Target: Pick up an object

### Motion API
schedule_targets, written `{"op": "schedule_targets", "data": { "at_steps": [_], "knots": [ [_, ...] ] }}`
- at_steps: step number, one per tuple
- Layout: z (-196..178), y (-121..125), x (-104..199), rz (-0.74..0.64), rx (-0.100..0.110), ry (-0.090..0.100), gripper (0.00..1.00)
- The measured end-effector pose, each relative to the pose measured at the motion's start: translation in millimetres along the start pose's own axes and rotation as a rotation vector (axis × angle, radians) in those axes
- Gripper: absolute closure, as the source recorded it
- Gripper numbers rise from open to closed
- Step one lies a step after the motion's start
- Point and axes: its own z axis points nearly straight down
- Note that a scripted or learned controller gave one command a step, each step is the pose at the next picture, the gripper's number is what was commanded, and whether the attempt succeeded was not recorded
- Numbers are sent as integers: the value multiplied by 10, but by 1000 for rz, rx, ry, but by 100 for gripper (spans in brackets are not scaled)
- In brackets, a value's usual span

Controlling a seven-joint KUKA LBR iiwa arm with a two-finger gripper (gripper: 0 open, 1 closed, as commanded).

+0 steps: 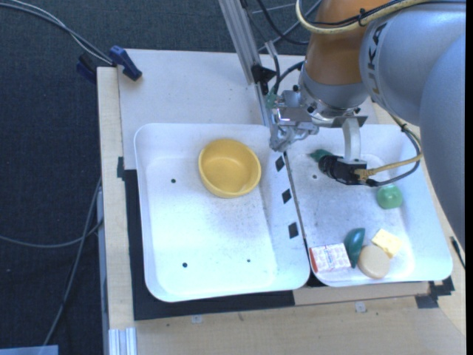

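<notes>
Arm: the grey arm [421, 58] comes in from the right, its orange band [340, 28] sitting over the back of the right bin.
Gripper: the gripper [284, 135] hangs low at the divide between the two bins, near their back edge; from here I cannot tell what state it is in, and I see no object in it.
Left bin: the left bin [170, 272] has a yellow bowl [229, 167] standing upright toward its back right part, near the gripper but apart from it.
Right bin: the right bin [436, 261] carries the smaller things.
Back of right bin: a dark green piece [321, 154] lies partly hidden by a black fitting with a yellow cable [347, 171].
Right side: a light green round object [389, 196] lies by itself.
Front cluster: a red and white small packet [329, 258] lies at the front left corner; a teal object [355, 238], a tan round object [374, 262] and a pale yellow block [386, 241] crowd together just beside it.
Bench: a blue clamp [124, 61] sits at the back left corner of the bench.
</notes>
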Motion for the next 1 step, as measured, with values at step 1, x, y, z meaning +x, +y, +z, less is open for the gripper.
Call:
{"op": "schedule_targets", "data": {
  "at_steps": [1],
  "knots": [
    [-57,193,468,0,0,0,100]
  ]
}}
